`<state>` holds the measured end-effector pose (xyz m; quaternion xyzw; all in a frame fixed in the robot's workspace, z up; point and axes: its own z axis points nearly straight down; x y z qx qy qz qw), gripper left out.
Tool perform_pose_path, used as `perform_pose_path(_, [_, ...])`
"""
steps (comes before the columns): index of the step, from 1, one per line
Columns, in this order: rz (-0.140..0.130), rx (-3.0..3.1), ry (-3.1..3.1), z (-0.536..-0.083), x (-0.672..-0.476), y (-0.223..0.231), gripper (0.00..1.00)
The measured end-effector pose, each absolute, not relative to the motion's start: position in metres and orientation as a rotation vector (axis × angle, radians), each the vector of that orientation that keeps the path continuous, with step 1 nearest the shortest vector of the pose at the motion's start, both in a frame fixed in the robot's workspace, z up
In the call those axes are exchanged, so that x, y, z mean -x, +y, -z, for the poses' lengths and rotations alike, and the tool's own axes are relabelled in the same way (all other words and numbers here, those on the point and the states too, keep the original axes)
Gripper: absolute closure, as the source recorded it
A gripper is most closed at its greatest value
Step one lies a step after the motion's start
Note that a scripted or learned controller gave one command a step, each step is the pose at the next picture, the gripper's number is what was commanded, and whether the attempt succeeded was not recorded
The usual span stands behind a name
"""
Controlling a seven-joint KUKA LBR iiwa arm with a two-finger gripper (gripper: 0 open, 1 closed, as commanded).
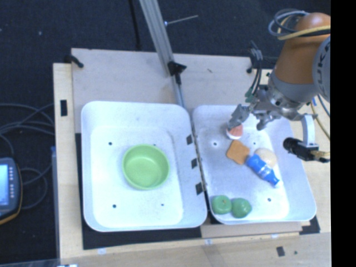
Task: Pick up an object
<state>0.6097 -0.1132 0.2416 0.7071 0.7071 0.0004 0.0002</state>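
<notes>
Your pincer (248, 119) hangs low in the right bin (295, 204), fingers spread apart, just above a small red-and-white object (236, 131) near the bin's far side. Nothing is gripped yet. Next you likely need to descend squarely over it and close.

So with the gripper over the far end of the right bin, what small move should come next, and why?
Probably a short straight descent. The gripper hangs with its fingers spread, just above a small red and white object in the right bin. The object lies apart from the orange block, so lowering around it before closing looks feasible.
</notes>
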Motion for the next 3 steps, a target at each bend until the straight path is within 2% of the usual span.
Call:
perform_pose_path(2, [0.006, -2.225, 2.223, -0.128, -0.62, -0.107, 0.0])
perform_pose_path(3, [0.001, -2.221, 2.22, -0.101, -0.62, -0.108, 0.0])
